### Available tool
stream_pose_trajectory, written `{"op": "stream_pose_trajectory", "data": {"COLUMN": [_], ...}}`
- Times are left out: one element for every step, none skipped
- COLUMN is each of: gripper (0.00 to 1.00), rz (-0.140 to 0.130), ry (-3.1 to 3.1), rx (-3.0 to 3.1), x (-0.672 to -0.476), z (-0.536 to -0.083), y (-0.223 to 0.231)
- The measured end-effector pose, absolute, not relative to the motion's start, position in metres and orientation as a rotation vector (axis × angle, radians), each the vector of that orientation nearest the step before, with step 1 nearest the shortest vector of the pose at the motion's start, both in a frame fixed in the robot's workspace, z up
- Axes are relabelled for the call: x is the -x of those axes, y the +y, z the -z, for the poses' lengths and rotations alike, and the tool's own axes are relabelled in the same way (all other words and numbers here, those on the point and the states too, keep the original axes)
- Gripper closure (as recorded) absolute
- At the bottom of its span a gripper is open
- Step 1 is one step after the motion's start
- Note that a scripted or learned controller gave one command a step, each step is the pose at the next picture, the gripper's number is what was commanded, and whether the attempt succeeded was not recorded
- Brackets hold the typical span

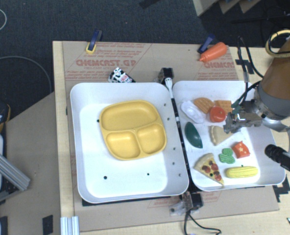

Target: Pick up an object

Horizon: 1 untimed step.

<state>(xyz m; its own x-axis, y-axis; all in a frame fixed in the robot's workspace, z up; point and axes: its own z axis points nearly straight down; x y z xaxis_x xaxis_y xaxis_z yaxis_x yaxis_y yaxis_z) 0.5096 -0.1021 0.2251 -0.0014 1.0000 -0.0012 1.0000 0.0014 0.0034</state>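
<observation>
The tool (231, 123) hangs low in the right bin (262, 89), just beside the red tomato (217, 114) and over the pale wedge (218, 134); whether it is open, or grips anything, I cannot tell. The toys lie crowded: green leaf (194, 135), pizza slice (209, 168), corn cob (241, 172). A descent here risks nudging a neighbour or pinching two at once. The yellow tray (132, 129) sits in the left bin (86, 111).
</observation>
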Motion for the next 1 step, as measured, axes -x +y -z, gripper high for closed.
{"op": "stream_pose_trajectory", "data": {"gripper": [1.00], "rz": [-0.005], "ry": [2.226], "rx": [-2.213], "x": [-0.5496], "z": [-0.2183], "y": [-0.0550]}}
